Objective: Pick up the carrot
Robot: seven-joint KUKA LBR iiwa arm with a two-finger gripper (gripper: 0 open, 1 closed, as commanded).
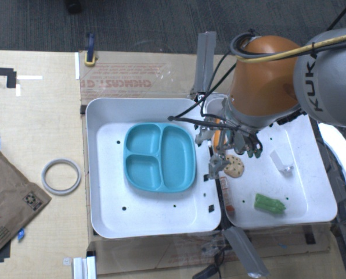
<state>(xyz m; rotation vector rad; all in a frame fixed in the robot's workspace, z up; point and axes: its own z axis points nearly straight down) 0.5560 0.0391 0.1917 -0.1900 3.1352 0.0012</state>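
The carrot (217, 137) shows as a thin orange sliver at the left edge of the right bin (301, 208), just beside the wall shared with the left bin (103, 214), mostly hidden under the gripper (228, 147). The gripper hangs right over it, and whether it is spread or closed, or grips anything, cannot be told from here. Just nearer lies a speckled cookie (234, 167); a green vegetable (270, 204) rests toward the near side. A teal divided plate (160, 157) sits in the left bin.
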